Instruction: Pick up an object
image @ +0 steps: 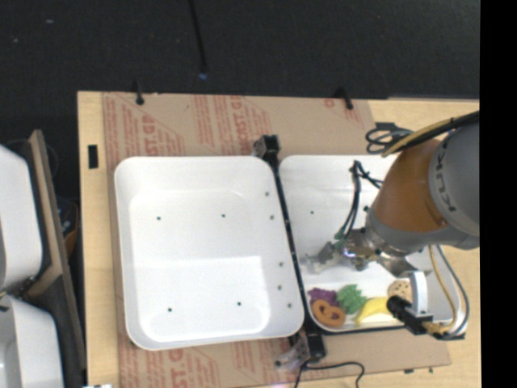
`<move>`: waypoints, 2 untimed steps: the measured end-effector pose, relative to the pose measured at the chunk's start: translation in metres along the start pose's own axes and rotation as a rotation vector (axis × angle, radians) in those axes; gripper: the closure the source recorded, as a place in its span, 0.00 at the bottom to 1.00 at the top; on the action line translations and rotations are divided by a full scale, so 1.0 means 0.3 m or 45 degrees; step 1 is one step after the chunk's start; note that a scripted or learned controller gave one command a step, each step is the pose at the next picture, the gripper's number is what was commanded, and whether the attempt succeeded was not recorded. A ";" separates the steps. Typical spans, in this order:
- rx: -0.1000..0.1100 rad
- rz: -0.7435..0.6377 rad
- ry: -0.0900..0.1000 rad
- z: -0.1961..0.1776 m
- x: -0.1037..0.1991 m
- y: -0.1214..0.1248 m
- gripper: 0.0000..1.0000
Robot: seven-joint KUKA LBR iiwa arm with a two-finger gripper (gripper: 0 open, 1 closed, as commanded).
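1. The bench [202, 124], a pale board with red printing, spans the middle of the frame from left to right.
2. The left bin [198, 249], white and shallow, takes up the centre of the frame.
3. The arm [424, 192], grey with an orange band, enters from the right edge and hangs over the right bin [315, 184], covering much of it.
4. The gripper [327, 255] sits at the arm's lower left, over the middle of the right bin, just above the row of small things. Whether its jaws are spread or pressed together cannot be told; the part is small and blurred.
5. Along the right bin's lower edge, in the lower right of the frame, lie the objects to pick:
   - a yellow object [372, 309], right of the green one;
   - a green leafy object [351, 297], in the middle;
   - a brown round object [328, 314], at the lower left of the group;
   - a purple object [321, 295], touching the brown one from above;
   - a tan round object [397, 288], farthest right, close under the arm.
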State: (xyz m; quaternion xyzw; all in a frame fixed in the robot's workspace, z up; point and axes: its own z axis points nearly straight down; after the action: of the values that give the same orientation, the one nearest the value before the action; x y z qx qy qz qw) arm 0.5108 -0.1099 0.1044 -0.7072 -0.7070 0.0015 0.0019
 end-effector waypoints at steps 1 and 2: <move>-0.008 0.002 -0.001 -0.043 -0.003 0.006 1.00; -0.011 0.001 -0.002 -0.195 -0.014 -0.017 1.00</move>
State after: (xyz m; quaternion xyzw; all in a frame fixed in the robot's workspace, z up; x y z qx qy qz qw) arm 0.5061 -0.1141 0.1630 -0.7076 -0.7066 -0.0011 -0.0017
